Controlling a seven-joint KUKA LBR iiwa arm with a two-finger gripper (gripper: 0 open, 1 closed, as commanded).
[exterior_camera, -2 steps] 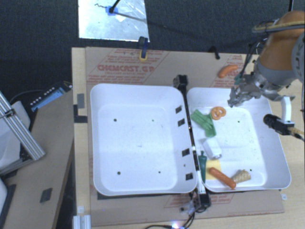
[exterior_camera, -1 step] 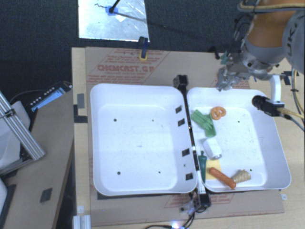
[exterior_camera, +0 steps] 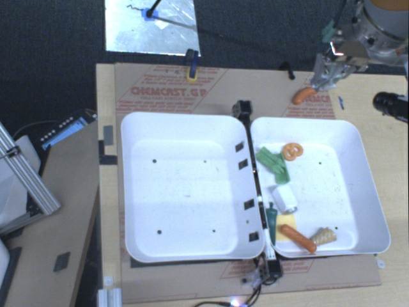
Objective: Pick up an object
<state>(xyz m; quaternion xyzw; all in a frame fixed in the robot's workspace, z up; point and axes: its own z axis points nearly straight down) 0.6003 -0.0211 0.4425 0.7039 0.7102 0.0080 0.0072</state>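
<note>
The arm is up at the far right, past the far edge of the right bin (exterior_camera: 367,171), and its gripper (exterior_camera: 327,82) hangs there over the desk (exterior_camera: 160,85). A small orange object (exterior_camera: 305,95) sits right at its tip, and it looks as if the gripper is closed on one end of it, lifted away from the bin. If that reading is right, the pick is mostly done. In the right bin lie a pretzel (exterior_camera: 293,151), a green piece (exterior_camera: 272,161), a white cylinder (exterior_camera: 285,199) and a carrot-like piece (exterior_camera: 296,237).
</note>
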